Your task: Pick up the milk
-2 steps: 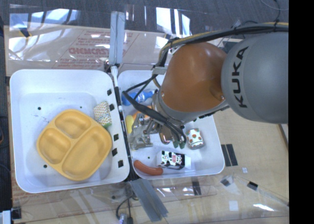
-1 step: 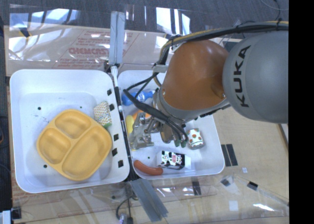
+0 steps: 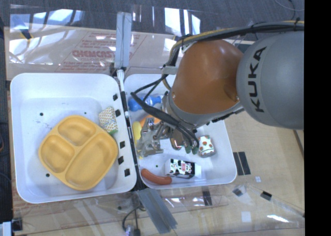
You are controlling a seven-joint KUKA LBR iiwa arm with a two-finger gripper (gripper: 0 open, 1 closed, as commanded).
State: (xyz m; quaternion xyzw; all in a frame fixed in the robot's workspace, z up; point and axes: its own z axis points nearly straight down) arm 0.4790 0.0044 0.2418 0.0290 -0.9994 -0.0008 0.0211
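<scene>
The milk (image 3: pixel 180 168) is a small white carton with black cow patches. It lies on its side near the front wall of the right bin (image 3: pixel 227 165). My gripper (image 3: pixel 148 146) hangs low over the left middle of that bin, up and to the left of the milk and apart from it. The orange-banded wrist (image 3: pixel 204 82) covers the bin's back half. Nothing can be made out in the gripper.
A red-brown sausage (image 3: pixel 156 177) lies just left of the milk. A spotted white mug (image 3: pixel 206 147) stands behind it. Yellow (image 3: pixel 137 129) and blue (image 3: pixel 138 103) items sit by the bin's left wall. The left bin (image 3: pixel 26 126) holds a yellow divided plate (image 3: pixel 77 151) and a small patterned piece (image 3: pixel 107 119).
</scene>
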